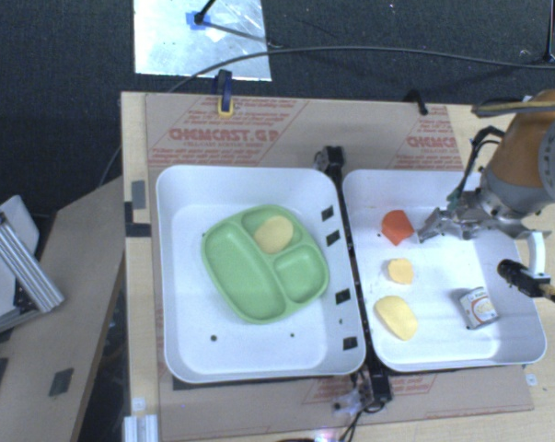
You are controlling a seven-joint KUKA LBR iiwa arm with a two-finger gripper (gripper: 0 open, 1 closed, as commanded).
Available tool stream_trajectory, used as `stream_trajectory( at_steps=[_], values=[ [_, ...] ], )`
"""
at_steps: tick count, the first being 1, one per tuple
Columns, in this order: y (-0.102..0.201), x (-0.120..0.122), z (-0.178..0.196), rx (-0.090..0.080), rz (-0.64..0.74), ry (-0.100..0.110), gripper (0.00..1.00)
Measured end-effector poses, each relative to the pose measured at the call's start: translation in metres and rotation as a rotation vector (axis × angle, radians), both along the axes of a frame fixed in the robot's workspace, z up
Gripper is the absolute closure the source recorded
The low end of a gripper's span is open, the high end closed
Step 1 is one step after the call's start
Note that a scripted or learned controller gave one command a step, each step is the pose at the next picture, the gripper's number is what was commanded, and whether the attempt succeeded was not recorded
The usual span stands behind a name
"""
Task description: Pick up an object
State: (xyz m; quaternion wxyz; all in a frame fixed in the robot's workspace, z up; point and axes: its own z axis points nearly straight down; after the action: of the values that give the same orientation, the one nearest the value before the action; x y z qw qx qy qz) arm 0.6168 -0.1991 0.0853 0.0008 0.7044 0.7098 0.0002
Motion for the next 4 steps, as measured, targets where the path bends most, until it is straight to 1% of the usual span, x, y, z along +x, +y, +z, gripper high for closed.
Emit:
stream_trajectory(
  at_steps=[1, 3, 4],
  values=[
    [0.000, 0.001, 0.011, -0.001, 0.002, -0.003, 1.00],
    [0.000, -0.009, 0.132, -0.001, 0.000, -0.004, 1.00],
    [0.000, -0.009, 0.158, 0.000, 0.000, -0.002, 1.00]
  ],
)
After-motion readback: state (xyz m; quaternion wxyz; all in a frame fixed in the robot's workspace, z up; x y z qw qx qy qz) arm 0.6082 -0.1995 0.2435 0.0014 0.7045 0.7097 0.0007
